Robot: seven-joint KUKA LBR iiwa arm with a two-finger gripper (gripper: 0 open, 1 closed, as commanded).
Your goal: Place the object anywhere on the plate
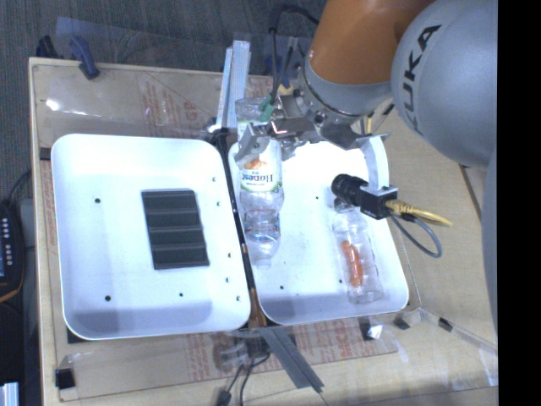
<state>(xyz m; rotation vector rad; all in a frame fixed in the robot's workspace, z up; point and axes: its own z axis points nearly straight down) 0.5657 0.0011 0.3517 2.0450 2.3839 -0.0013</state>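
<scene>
A clear plastic bottle (259, 201) with a white label hangs lengthwise over the left edge of the right bin (313, 303), by the divider between the bins. My gripper (265, 142) is shut on its upper part, with one metal finger showing on each side of the neck. The plate (175, 228), a dark ribbed rectangle, lies flat in the middle of the left bin (93, 176), to the left of the bottle and apart from it.
A clear packet with an orange piece inside (357, 262) lies along the right bin's right side. A black fitting with a yellow cable (365, 194) hangs from the arm above it. The large grey and orange arm covers the upper right.
</scene>
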